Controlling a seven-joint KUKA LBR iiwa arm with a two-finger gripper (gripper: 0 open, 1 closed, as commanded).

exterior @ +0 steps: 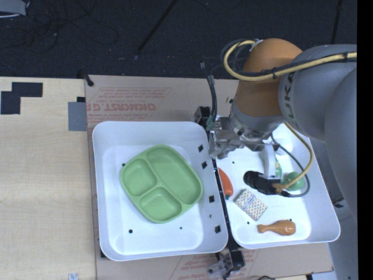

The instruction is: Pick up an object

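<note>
In the right bin (317, 212), lower right of the frame, choose the tan drumstick (278, 228) lying clear of the patterned packet (252, 205), and lower the gripper (223, 143), whose open-or-clenched state I cannot tell, squarely over its middle.

Left bin (113, 229): centre taken up by green divided plate (161, 183); bare floor left along all four walls. Right bin (319, 214): far half covered by arm (274, 92); near half crowded with orange piece (225, 185) against left wall, patterned packet (251, 205), tan drumstick (277, 228); near right corner left open.
</note>
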